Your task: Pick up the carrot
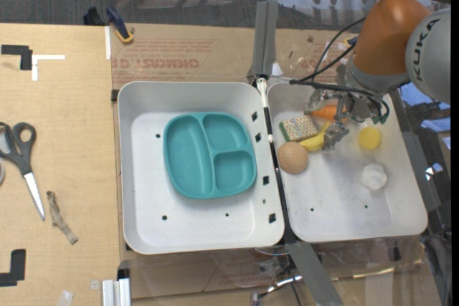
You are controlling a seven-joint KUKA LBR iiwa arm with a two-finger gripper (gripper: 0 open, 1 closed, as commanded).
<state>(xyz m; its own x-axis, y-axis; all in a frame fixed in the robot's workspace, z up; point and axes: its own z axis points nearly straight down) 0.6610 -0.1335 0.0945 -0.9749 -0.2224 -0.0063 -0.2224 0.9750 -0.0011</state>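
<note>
The carrot lies in the right bin, up near the bin's 11 o'clock corner, and just a short orange stretch of it shows, because cables and the wrist of the arm cross over its right end. Its long axis seems to run roughly from 9 o'clock to 3 o'clock, maybe tipped a little, though with so little of it visible that is a judgement, not a certainty. The claw hangs just beside it, and the carrot sits at about 11 o'clock from the claw's tip, very near but not seen between the fingers. Whether the claw is released or clenched cannot be told from here; the metal parts blur together against the clutter. Crowded around the tip are a banana touching or nearly touching it at 8 o'clock, a checkered cracker at 9 o'clock, and a brown egg-shaped ball further out at 8 o'clock. A lemon lies at 3 o'clock, apart from the rest, and a white lump at 5 o'clock. The left bin holds a teal divided plate. For a grasp, the claw would likely need to shift toward 11 o'clock and close across the carrot's short width, clear of the banana.
</note>
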